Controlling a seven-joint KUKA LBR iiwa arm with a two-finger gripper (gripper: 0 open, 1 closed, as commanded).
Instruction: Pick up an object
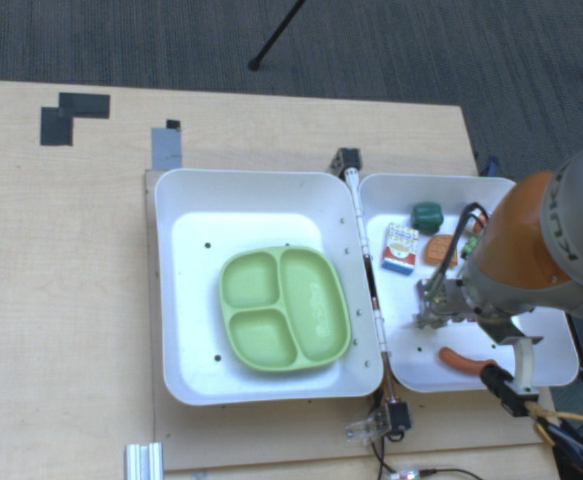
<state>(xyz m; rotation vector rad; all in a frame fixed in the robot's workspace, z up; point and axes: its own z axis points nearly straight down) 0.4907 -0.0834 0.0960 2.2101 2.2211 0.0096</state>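
The right bin (403, 368) holds a small white and blue carton (400, 247), a dark green block (427, 215), an orange piece (437, 250) partly behind the arm's cable, and a red-orange sausage shape (459, 359) near the front wall. My gripper (433, 306) hangs low over the middle of this bin, between the carton and the sausage shape. The bulky grey and orange wrist covers most of it from above. Nothing can be made out between its fingers.
The left bin (186, 298) holds a light green divided plate (284, 309). A ridge with clamps (366, 268) separates the two bins. The wooden bench spreads to the left, and a black stand leg lies on the carpet at the back.
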